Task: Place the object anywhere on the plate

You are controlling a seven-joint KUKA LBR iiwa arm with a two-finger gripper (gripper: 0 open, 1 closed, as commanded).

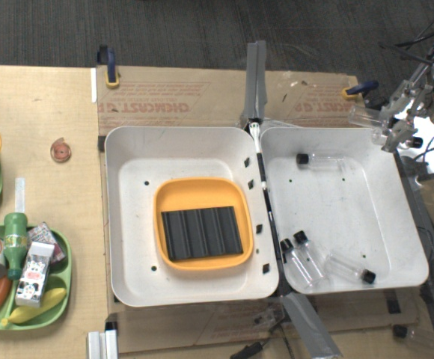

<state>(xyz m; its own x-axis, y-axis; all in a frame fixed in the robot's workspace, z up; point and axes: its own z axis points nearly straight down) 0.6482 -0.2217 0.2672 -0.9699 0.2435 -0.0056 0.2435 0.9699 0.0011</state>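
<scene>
An orange square plate [200, 188] sits in the middle of the left bin [127, 200]. A dark grey ribbed block [202, 231] lies flat on the plate and covers most of its floor. My gripper [393, 131] hangs at the far right, over the back right corner of the right bin [396, 223] and far from the plate. A clear, tube-like shape [365, 116] shows just left of the gripper, and its contact with the gripper is unclear.
Several clear vials with black caps lie in the right bin: one at the back [307, 159], two at the front left [301, 254], one at the front [352, 269]. A green tray of toy food [22, 275] stands on the wooden table to the left.
</scene>
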